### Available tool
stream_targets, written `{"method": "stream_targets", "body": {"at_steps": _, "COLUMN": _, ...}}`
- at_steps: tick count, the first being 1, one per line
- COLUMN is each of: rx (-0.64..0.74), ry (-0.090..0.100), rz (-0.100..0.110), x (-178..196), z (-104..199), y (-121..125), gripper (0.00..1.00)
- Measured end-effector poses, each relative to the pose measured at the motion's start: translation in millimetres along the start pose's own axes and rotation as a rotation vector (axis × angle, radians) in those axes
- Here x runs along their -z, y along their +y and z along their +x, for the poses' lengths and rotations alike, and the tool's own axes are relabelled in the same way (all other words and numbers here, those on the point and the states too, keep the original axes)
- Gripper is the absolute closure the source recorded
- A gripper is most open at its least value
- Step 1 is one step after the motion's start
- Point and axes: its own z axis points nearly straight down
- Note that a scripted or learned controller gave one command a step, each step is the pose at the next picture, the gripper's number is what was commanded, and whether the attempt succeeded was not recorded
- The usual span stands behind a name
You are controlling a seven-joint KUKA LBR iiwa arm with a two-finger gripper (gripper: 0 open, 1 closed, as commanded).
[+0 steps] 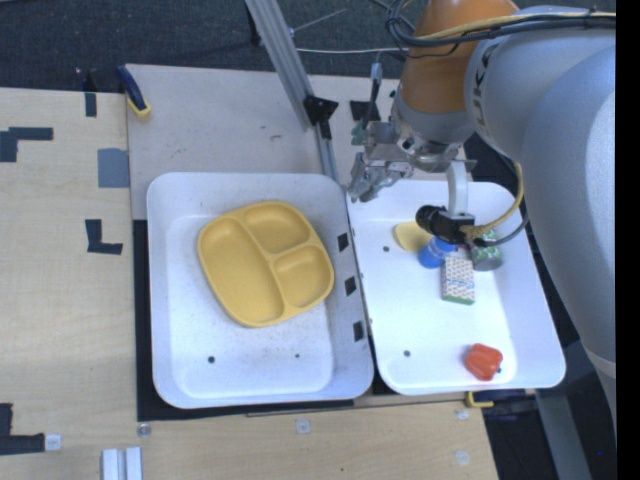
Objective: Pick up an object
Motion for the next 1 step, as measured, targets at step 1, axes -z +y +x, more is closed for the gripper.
{"method": "stream_targets", "body": {"at_steps": 1, "rx": 0.001, "ry": 0.0, "rz": 0.001, "x": -11.4, "z": 56.2, "y": 0.8, "gripper": 1.0}}
